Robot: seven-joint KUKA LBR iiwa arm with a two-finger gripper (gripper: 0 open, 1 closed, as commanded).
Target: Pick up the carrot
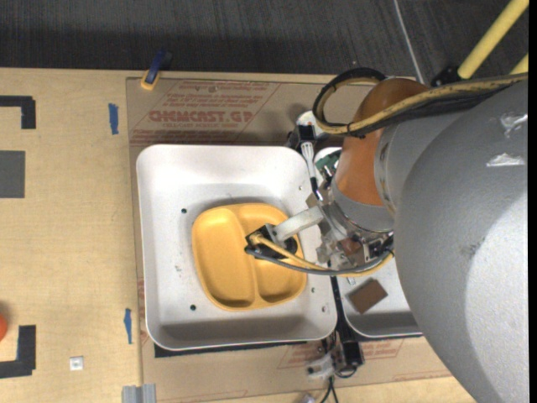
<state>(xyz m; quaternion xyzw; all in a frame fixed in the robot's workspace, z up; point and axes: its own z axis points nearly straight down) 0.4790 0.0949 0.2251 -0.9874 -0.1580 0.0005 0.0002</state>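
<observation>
Dish (226, 259) x1 (yellow) in left bin (168, 183), brown block (367, 295) x1 in right; claw (331, 246): can't tell.

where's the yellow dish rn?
Camera view: the yellow dish sits in the view's left bin, toward its right wall, partly under the arm.

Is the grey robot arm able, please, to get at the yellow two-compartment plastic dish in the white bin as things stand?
Probably yes: the arm hangs over the right rim of the bin, close beside the dish, and no other object lies on the dish.
</observation>
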